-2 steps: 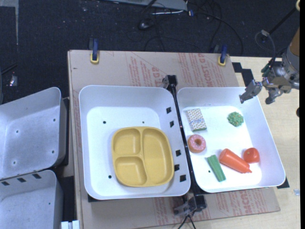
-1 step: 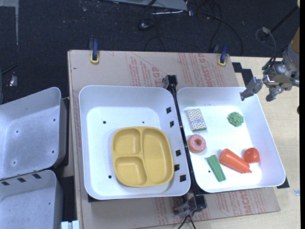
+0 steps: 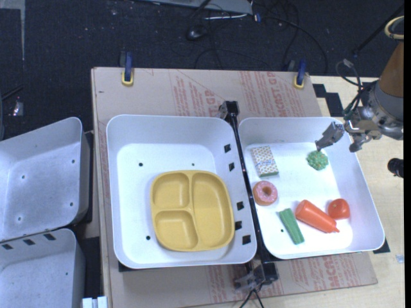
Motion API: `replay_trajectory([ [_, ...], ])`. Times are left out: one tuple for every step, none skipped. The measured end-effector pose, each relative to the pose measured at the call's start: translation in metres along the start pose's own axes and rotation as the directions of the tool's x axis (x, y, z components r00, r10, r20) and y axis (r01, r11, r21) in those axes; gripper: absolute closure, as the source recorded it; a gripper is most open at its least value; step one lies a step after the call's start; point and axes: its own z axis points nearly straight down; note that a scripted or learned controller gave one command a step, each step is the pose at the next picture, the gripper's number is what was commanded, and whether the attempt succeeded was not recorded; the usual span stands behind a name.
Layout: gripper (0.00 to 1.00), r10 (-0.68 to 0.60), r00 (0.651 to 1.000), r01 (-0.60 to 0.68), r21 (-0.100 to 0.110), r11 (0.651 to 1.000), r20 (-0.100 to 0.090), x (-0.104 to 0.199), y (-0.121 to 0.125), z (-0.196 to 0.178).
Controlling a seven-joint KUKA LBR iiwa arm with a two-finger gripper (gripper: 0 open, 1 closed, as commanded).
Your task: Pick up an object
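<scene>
Two shallow white bins are carried side by side on the surface [image 3: 167, 85]. The left bin [image 3: 122, 172] holds a yellow divided plate [image 3: 191, 209], which is set slightly toward that bin's near edge. In the right bin [image 3: 359, 172] several small things are spread out. A small patterned box [image 3: 264, 161] lies near the bin's left wall, and a pink doughnut [image 3: 264, 192] is seen just below it, also close to that wall. A green stick [image 3: 291, 226] lies toward the near edge, and an orange carrot [image 3: 315, 216] is placed just beside it on the right. A red tomato [image 3: 338, 208] rests near the carrot's right end, close to the bin's right wall. A green broccoli piece [image 3: 317, 160] sits in the far right part of the bin, well apart from the box.

The end effector [image 3: 342, 138] is held over the far right corner of the right bin, just above and beside the broccoli piece. Its two fingers are seen spread apart, with nothing between them. One fingertip [image 3: 327, 138] is pointed down toward the broccoli piece, though contact cannot be confirmed.
</scene>
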Motion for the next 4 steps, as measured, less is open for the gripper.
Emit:
replay_trajectory([
  [0.00, -0.001, 1.000, 0.001, -0.001, 1.000, 0.000, -0.001, -0.007, 0.046],
  [0.00, -0.001, 1.000, 0.001, 0.000, 1.000, 0.000, -0.003, -0.013, 0.108],
  [1.00, -0.002, 1.000, 0.002, -0.007, 1.000, 0.002, -0.003, -0.011, 0.093],
  [1.00, 0.000, 1.000, 0.000, -0.011, 1.000, 0.003, -0.009, -0.011, 0.048],
])
